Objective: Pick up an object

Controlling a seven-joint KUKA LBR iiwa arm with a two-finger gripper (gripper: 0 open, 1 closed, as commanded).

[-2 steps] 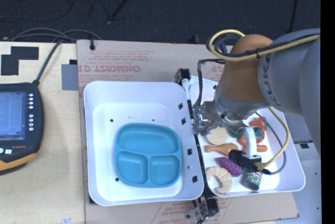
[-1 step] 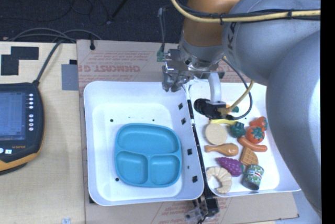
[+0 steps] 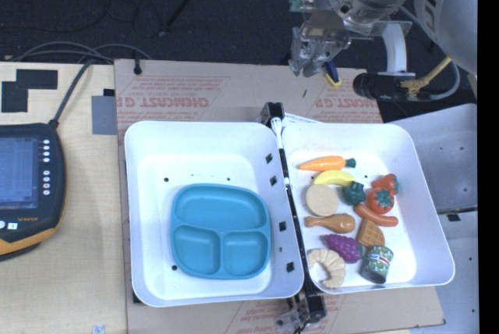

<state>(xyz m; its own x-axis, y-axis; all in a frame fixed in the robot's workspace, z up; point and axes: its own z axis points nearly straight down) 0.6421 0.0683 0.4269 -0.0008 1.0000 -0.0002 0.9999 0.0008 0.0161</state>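
The tool (image 3: 314,59) hangs high beyond the far edge of the table, well apart from both bins, with nothing visible between its tips; whether it is spread or pressed together I cannot tell from this slant. The task's candidates all lie in the right bin (image 3: 421,168): a toy carrot (image 3: 321,164) near its far edge, a banana (image 3: 333,178) just below it, a pale round slice (image 3: 321,200) touching the banana, a tomato (image 3: 383,195) toward the right wall, a drumstick (image 3: 333,223) in the middle, a bunch of purple grapes (image 3: 344,247) and a croissant (image 3: 328,267) by the near edge, a small can (image 3: 376,263) at the near right. The left bin (image 3: 148,153) carries a blue divided plate (image 3: 219,230). By my judgement the pick has not begun and the arm is at the approach step; the next move calls for travelling over the right bin, choosing a piece with room around it such as the carrot, and descending squarely, since the others crowd together.
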